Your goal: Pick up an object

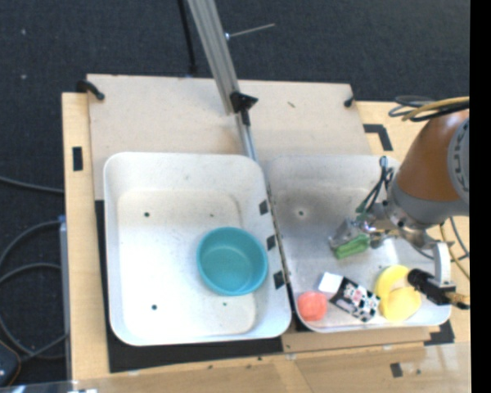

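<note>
My gripper is low in the right bin, near its middle, at the end of the grey arm with the orange band. A small green block lies directly under and against the gripper tip, partly covered by it. Along the bin's front edge sit a red-orange ball, a white and black patterned object and a yellow toy. I cannot see whether the green block is between the gripper's parts or just beside them.
A teal bowl stands in the left bin, close to the divider between the bins. A slanted metal post rises behind the bins. Cables run beside the arm at the right.
</note>
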Robot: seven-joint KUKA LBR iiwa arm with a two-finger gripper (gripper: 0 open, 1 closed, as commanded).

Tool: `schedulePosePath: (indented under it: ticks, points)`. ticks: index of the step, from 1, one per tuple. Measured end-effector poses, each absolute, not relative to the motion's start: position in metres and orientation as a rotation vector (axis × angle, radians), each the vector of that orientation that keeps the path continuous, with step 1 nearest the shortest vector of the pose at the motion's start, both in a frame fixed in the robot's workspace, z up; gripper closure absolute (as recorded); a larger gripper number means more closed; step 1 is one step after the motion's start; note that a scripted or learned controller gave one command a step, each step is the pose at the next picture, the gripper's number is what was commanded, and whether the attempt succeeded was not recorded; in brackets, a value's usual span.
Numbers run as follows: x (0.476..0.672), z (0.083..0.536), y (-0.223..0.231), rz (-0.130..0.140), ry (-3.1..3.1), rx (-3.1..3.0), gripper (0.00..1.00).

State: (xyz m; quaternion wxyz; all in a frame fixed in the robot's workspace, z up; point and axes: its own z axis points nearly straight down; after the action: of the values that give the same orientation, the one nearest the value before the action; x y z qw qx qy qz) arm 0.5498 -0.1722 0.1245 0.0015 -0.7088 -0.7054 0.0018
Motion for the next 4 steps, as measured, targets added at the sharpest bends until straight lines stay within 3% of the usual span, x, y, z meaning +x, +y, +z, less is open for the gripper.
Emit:
schedulePosePath:
  ticks: [1, 3, 4]
  points:
    - [0.552, 0.139, -0.173, -0.004, -2.213, -2.235, 1.00]
    - [0.560, 0.257, -0.176, -0.006, -2.231, -2.223, 1.00]
    - [0.572, 0.266, -0.124, -0.005, -2.232, -2.213, 1.00]
